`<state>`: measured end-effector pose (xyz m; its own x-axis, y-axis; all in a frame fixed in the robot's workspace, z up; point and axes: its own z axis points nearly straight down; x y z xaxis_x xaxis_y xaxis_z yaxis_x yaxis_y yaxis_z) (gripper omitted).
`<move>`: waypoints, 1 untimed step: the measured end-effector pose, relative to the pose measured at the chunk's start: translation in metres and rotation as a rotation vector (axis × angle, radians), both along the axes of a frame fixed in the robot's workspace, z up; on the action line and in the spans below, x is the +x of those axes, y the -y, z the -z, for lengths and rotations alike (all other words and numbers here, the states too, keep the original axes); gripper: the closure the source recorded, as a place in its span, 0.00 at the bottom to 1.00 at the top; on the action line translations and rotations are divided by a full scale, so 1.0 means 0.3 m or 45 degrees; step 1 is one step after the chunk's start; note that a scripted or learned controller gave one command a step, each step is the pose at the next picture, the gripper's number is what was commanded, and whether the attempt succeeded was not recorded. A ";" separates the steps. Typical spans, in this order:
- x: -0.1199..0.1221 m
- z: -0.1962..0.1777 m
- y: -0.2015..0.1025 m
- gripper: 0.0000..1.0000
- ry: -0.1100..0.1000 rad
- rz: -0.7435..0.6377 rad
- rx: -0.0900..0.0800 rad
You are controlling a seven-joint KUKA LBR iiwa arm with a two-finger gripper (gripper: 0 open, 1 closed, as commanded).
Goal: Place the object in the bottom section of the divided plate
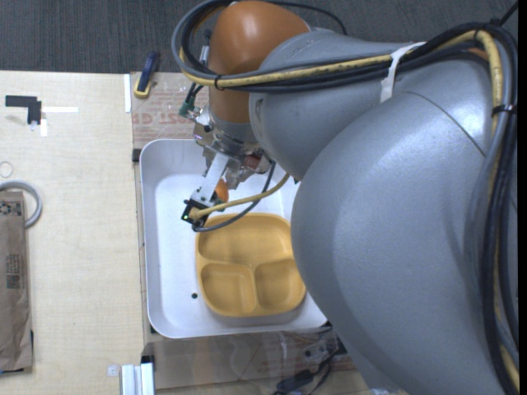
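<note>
White bin (165,245) holds yellow divided plate (247,270); wooden bench (66,155) left.

Below me, toward nine o'clock, a pale wooden benchtop (74,179) spreads out, lit evenly with soft shadows. A small black bracket (25,105) sits on it toward ten o'clock, with a strip of white tape (59,109) just beside it. At nine o'clock a grey ring (31,204) lies partly cut by the edge, touching a brown paper bag (15,286) that runs down toward eight o'clock. Across the top, from ten to twelve o'clock, dark grey carpeted floor (90,19) shows beyond the bench. At eleven o'clock a blue and yellow tool (147,72) lies tilted on a strip of brown cardboard (165,105). At seven o'clock a bit of aluminium rail (136,378) shows.
</note>
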<state>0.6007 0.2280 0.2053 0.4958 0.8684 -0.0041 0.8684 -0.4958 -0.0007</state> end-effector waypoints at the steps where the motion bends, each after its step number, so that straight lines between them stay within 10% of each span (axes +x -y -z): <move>1: 0.190 0.281 0.002 1.00 0.000 0.048 0.000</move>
<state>0.6577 0.2274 0.1211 0.5284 0.8490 -0.0042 0.8490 -0.5284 -0.0010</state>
